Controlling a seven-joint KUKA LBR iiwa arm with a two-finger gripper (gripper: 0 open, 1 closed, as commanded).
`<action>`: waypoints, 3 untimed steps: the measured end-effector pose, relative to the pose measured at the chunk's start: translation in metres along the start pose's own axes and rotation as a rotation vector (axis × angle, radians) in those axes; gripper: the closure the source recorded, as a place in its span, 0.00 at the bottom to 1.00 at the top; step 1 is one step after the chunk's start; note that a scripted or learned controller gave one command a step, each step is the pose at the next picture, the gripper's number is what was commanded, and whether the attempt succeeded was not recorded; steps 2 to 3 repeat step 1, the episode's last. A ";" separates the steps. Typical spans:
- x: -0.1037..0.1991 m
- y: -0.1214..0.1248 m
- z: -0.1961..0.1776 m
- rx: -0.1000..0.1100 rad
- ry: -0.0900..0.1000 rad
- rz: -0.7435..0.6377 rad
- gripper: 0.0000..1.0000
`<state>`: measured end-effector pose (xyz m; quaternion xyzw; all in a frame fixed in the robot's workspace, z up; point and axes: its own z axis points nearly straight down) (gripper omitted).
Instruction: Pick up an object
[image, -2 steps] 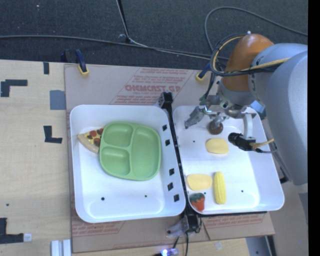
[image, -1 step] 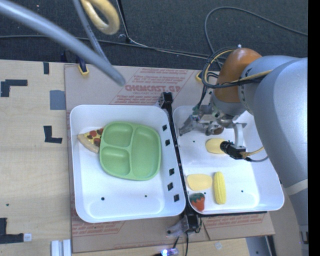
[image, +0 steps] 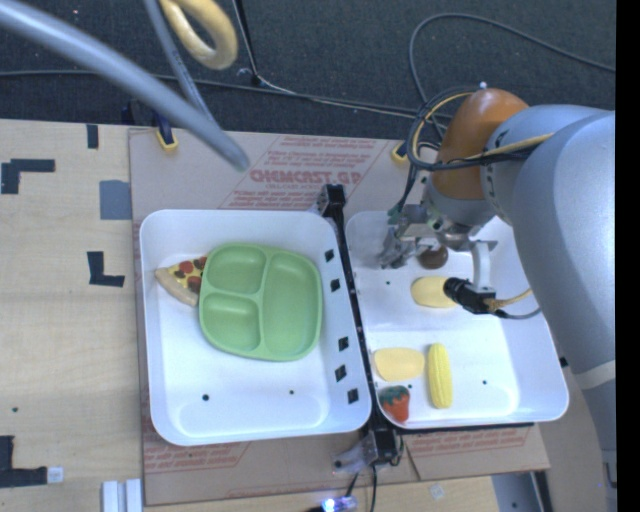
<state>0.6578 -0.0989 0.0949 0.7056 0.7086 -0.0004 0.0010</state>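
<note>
While the arm (image: 560, 190) reaches into the right bin (image: 520, 400), its tool (image: 398, 246) hangs low at the bin's far left corner, and I cannot tell how it is set. Nearby lie a brown piece (image: 432, 258) and a yellow piece (image: 430, 292); corn (image: 439, 375), another yellow piece (image: 397, 363) and a strawberry (image: 396, 402) lie nearer the front. A green tray (image: 262, 302) and pizza slice (image: 181, 280) sit in the left bin (image: 240, 410).
</note>
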 end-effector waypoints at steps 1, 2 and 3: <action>-0.003 0.010 -0.057 -0.003 0.002 0.002 1.00; -0.003 0.010 -0.057 -0.003 0.002 0.002 1.00; -0.003 0.010 -0.057 -0.003 0.002 0.002 1.00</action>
